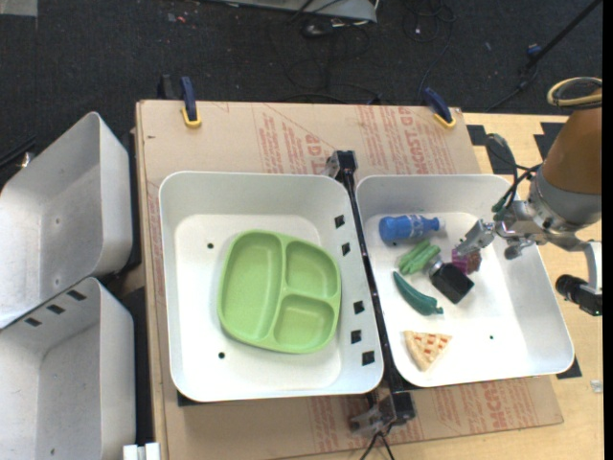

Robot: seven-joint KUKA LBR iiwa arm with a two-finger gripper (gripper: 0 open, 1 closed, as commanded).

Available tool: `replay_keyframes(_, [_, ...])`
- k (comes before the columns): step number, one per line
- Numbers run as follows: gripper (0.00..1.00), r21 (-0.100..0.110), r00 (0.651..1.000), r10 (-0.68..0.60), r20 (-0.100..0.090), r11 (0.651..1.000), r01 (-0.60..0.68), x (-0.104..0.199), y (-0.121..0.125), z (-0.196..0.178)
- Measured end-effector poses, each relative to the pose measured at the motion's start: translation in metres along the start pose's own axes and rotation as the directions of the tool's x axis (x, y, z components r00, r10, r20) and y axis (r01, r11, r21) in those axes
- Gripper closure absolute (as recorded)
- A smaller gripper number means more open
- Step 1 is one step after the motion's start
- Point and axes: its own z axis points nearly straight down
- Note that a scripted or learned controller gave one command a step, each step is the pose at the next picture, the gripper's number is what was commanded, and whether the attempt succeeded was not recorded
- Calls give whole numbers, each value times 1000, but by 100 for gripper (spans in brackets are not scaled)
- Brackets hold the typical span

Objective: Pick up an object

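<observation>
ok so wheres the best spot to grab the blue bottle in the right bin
Grip the blue bottle across its wide body, coming straight down from above. It lies on its side with the narrow cap end pointing toward the arm, and its body has bare bin floor on both long sides. The green pieces sit just below it, so stay mid-body.

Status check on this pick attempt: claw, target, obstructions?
Claw low in the right bin, over a small purple object; grasp unconfirmed. Black block and green pieces crowd close beside it. Blue bottle and pizza slice lie apart.

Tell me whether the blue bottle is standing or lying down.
Lying down. The blue bottle rests on its side on the floor of the right bin, long axis running left to right.
</observation>
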Motion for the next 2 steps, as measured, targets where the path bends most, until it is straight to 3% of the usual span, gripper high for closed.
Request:
replay_keyframes(1, [0,0,1000,3,0,1000,-3,1,0,53])
replay_keyframes(2, [100,-4,1000,2,2,1000,-2,1,1,40])
